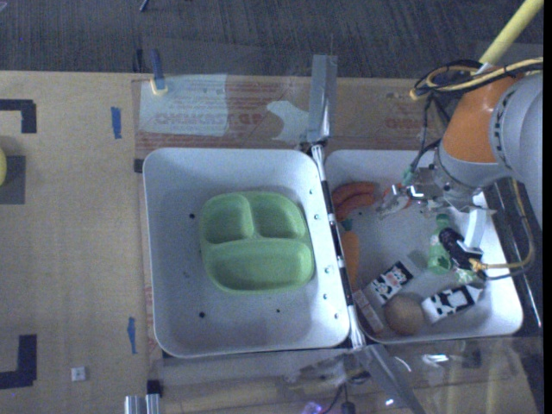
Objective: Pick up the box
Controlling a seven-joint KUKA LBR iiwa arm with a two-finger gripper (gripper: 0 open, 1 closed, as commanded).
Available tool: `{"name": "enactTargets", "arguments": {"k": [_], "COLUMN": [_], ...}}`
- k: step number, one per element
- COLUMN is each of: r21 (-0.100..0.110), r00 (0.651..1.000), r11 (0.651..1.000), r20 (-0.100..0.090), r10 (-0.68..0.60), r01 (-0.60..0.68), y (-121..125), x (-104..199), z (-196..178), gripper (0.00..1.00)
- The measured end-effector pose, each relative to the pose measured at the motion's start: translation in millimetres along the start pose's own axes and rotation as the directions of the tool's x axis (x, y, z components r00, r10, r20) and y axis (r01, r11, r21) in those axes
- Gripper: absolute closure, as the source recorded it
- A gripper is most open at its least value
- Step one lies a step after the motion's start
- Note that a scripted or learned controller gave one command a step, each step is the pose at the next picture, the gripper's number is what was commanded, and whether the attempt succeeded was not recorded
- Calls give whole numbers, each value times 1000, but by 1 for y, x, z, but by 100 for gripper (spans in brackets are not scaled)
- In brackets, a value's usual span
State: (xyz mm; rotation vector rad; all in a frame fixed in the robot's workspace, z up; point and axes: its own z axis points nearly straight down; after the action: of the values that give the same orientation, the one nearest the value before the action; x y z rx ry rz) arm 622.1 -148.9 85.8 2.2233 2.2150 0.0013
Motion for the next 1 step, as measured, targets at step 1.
{"name": "enactTargets", "arguments": {"k": [1], "r21": [16], "r00": [999], "r11": [998], "r20": [0], "r10": [54], "r01": [-54], "y": [42], "x": [8], "z": [1], "gripper": [0]}}
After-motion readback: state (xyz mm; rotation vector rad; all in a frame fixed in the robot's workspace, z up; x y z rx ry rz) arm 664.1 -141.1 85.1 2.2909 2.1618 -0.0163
